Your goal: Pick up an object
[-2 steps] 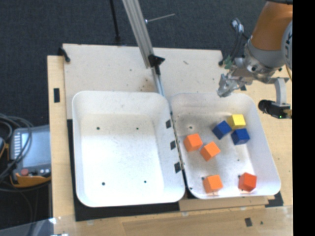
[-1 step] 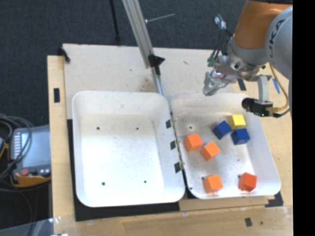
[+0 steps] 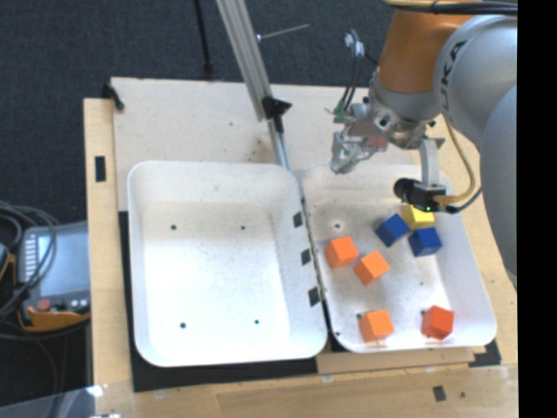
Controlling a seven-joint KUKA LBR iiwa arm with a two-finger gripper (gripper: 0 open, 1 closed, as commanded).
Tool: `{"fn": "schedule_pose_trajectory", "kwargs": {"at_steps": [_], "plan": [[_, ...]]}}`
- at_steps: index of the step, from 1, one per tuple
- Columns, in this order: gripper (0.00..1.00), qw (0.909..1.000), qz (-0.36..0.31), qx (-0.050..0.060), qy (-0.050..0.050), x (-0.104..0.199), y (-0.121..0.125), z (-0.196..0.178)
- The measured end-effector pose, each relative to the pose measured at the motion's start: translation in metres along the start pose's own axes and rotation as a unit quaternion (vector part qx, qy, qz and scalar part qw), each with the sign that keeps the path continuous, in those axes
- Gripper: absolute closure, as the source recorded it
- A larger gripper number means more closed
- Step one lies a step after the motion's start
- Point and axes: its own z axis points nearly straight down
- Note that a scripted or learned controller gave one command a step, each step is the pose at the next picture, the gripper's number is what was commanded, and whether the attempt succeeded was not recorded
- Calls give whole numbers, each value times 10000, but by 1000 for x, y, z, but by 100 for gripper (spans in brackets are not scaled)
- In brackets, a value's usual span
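Observation:
The right bin (image 3: 461, 277) holds several small blocks. Two orange cubes (image 3: 342, 251) (image 3: 372, 266) lie near its middle, a third orange cube (image 3: 377, 324) sits near the front edge, and a red-orange block (image 3: 438, 321) is at the front right. Two blue cubes (image 3: 392, 229) (image 3: 425, 241) flank a yellow block (image 3: 420, 216) toward the right side. My gripper (image 3: 346, 159) hangs above the bin's far left corner, apart from all the blocks, with nothing seen between its fingers.
The left bin (image 3: 218, 259) stands beside the right one. A slanted metal rail (image 3: 248, 55) rises from behind the bins' shared edge. A black cable and fitting (image 3: 418, 192) hang from the arm over the yellow block.

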Motion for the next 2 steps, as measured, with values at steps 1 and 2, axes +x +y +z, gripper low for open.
{"fn": "schedule_pose_trajectory", "kwargs": {"at_steps": [1, 2], "plan": [[100, 10000, -10, -2, 7, 59, -11, -1], [100, 10000, -7, 11, 1, 118, -11, 12]]}}
